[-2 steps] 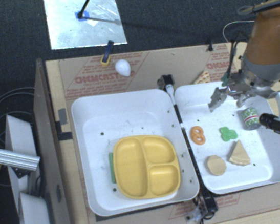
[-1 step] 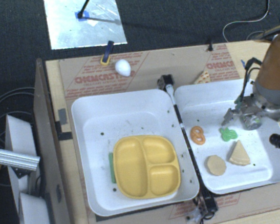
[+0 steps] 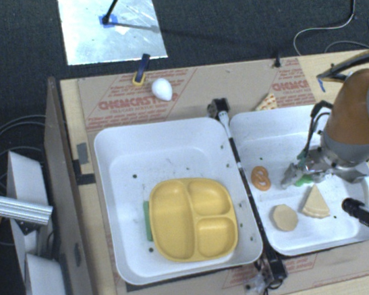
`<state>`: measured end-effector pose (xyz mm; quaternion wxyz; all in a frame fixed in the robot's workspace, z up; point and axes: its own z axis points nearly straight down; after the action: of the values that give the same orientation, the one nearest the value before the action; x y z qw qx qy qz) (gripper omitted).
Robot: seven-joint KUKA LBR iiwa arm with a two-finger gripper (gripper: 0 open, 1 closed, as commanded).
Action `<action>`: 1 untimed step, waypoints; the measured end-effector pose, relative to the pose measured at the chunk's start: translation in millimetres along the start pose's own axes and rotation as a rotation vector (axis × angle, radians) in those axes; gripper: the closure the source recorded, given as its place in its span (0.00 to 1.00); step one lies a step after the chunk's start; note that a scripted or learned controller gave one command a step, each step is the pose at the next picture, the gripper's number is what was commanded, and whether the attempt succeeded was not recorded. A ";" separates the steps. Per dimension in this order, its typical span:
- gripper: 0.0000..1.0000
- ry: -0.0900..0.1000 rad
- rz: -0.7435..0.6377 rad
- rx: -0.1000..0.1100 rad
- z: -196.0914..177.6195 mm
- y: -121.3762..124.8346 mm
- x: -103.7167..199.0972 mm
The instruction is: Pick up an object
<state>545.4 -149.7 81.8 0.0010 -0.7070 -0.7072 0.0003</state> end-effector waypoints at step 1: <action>0.00 -0.009 0.001 -0.019 -170.6 9.8 -43.0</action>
<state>555.5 -192.9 252.4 -0.0089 -0.7074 -0.7067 -0.0036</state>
